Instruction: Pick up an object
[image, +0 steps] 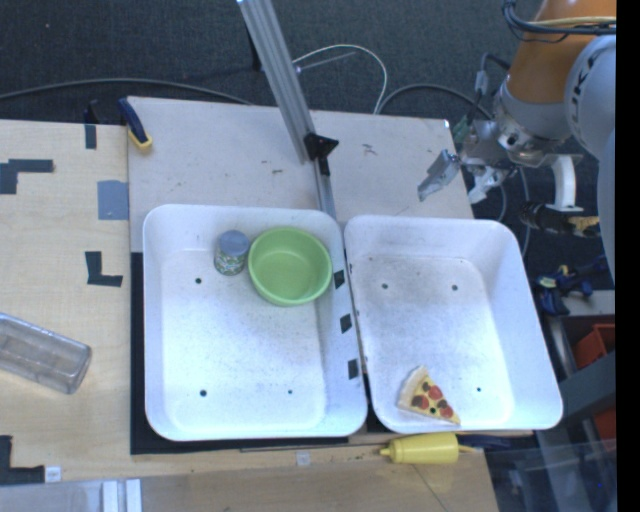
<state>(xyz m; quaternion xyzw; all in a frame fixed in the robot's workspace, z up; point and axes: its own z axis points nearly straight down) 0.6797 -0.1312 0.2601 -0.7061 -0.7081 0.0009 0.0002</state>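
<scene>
A green bowl (290, 265) sits at the back of the left bin (170, 400), with a small grey-lidded jar (231, 252) touching its left side. A toy pizza slice (429, 395) lies near the front edge of the right bin (520, 300). My gripper (455, 172) hangs above the bench just behind the right bin's back rim, well away from all three objects, and nothing shows between its fingers.
A yellow bottle (424, 449) lies on the bench in front of the right bin. A clear plastic cup (40, 352) lies on its side at the far left. A slanted metal pole (290, 90) rises behind the bins, and cables trail at the back.
</scene>
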